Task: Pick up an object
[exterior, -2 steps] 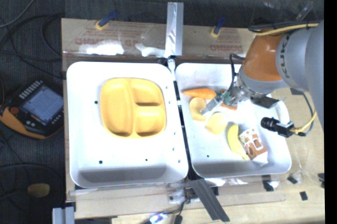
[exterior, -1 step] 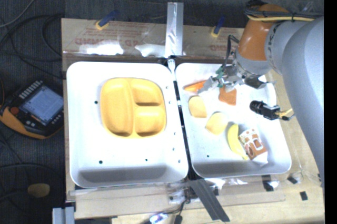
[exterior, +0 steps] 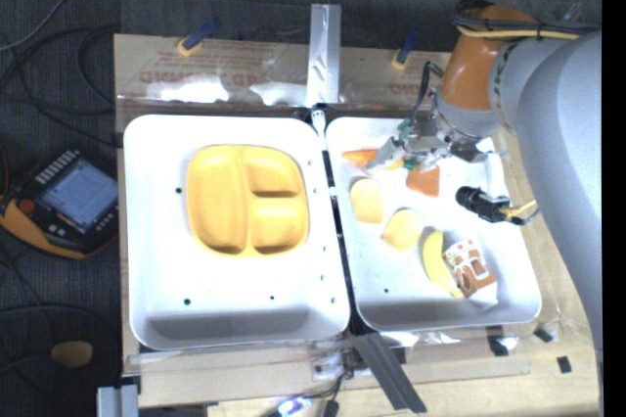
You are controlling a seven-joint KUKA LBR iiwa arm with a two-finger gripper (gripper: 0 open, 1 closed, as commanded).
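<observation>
My gripper (exterior: 413,149) is low over the back of the right bin (exterior: 509,307). An orange wedge (exterior: 424,181) lies just in front of it, and an orange carrot-shaped piece (exterior: 359,156) lies just to its left. Whether either piece touches the gripper is hard to tell. Further forward lie two pale yellow rounded pieces (exterior: 367,202) (exterior: 401,229), a yellow banana-like piece (exterior: 435,260) and a small white and brown packet (exterior: 469,269).
The left bin (exterior: 156,288) holds a yellow divided plate (exterior: 247,200). A raised divider (exterior: 333,209) runs between the two bins. The grey arm (exterior: 562,141) covers the right bin's far right side. A handheld controller (exterior: 64,200) lies on the floor at left.
</observation>
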